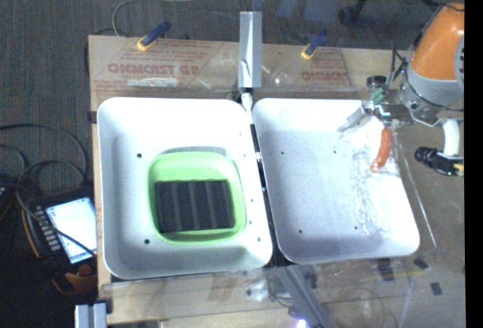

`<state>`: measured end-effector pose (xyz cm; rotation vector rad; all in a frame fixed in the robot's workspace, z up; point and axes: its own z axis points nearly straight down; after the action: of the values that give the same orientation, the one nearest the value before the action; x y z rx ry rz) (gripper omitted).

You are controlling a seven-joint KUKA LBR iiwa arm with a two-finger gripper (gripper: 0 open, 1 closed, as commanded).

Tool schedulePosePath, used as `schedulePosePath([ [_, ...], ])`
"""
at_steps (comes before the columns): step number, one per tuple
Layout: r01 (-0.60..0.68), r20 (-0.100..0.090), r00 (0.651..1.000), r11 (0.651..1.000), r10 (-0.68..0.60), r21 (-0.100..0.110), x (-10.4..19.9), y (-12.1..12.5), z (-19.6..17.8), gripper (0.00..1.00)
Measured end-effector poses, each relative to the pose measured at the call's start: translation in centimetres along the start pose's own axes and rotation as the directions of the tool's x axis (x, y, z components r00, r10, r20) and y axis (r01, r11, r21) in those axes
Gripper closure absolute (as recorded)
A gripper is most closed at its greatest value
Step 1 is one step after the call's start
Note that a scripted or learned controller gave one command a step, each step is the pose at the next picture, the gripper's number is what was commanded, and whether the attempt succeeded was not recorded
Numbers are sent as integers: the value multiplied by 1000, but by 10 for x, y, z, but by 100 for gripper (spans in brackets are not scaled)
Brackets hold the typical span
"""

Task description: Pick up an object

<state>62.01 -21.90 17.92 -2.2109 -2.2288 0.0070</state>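
Observation:
A slim orange object (pixel 382 151) lies or hangs tilted at the right bin's (pixel 302 168) far right wall, its top end just under my gripper (pixel 371 120). Whether the gripper has hold of it is unclear from this angle. A clear, glinting plastic item (pixel 362 194) rests on the right bin's floor, below and left of the orange object. In the left bin (pixel 121 130) sits a green dish with dark slats (pixel 196 198), far from the gripper. The arm's orange band (pixel 440 47) is at the upper right.
A metal divider post (pixel 249 55) stands at the back between the bins. Two blue-and-yellow clamps (pixel 153 35) (pixel 314 44) hold the cardboard backing. A black fitting (pixel 434 158) sticks out just right of the right bin. A tablet and cables (pixel 64 228) lie left of the bench.

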Motion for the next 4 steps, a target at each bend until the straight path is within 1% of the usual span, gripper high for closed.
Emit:
schedulePosePath([
  [1, 193, 1, 981, 981, -193, -3, -4, 1, -23, 0],
  [2, 567, 3, 824, 824, -567, -6, -3, 16, -32, 0],
  [3, 364, 2, 931, 931, -364, -6, -4, -18, -136, 0],
  [4, 153, 0, 988, 988, -153, -6, -4, -31, -162, 0],
])
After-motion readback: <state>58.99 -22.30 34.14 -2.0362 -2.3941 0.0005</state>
